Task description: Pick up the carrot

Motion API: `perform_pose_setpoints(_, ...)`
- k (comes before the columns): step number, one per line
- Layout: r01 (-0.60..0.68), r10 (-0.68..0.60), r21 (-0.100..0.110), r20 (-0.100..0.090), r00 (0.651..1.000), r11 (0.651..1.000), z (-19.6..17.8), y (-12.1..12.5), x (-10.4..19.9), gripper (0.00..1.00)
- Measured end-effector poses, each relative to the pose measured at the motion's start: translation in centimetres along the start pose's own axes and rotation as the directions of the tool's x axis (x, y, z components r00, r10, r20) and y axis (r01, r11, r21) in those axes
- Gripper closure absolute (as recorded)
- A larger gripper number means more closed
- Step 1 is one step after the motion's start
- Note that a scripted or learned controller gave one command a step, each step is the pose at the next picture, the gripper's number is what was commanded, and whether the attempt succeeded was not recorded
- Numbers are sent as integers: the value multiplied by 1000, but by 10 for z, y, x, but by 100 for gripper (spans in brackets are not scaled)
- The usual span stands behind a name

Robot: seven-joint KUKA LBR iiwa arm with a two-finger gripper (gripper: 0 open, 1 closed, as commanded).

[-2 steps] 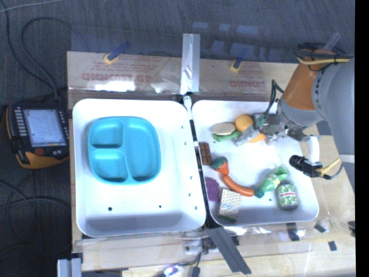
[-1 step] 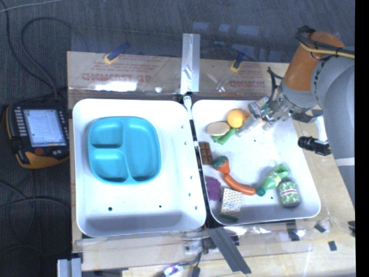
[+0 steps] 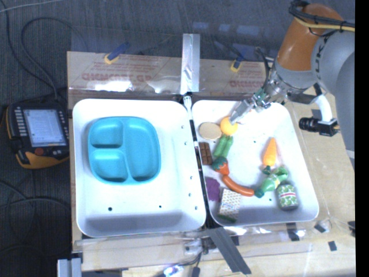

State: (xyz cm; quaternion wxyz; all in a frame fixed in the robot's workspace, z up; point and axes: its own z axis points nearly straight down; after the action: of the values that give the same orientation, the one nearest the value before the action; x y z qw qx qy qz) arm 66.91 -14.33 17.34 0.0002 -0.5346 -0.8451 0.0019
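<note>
a: has it got the carrot (image 3: pixel 270 152) yet?

b: no. the carrot lies loose in the right bin (image 3: pixel 300 146), toward its right side, just above a green toy (image 3: pixel 272 180).

a: and the gripper (image 3: pixel 237 118)?

b: near the bin's upper edge, over a yellow piece (image 3: pixel 228 126), well apart from the carrot. i cannot tell how the fingers stand. reaching, closing and lifting all look undone.

Both bins: smooth white plastic, slight sheen; right bin (image 3: pixel 300 154). Divided tray (image 3: pixel 123 149): glossy turquoise plastic. Carrot (image 3: pixel 270 151): smooth orange plastic look, green top. Bench top (image 3: pixel 144 74): matt brown, cardboard-like, under glossy clear film. Arm (image 3: pixel 302 39): glossy orange band, smooth grey shell.
</note>
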Motion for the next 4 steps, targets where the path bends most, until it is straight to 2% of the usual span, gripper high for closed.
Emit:
perform_pose_setpoints(1, 142, -142, 8, -4, 990, 990, 83, -1, 3, 0)
perform_pose_setpoints(2, 140, -140, -1, -1, 990, 990, 24, -50, -34, 0)
perform_pose_setpoints(3, 229, -229, -16, 12, 973, 973, 72, -69, -50, 0)
perform_pose_setpoints(4, 229, -229, -16, 12, 973, 973, 73, -69, -50, 0)
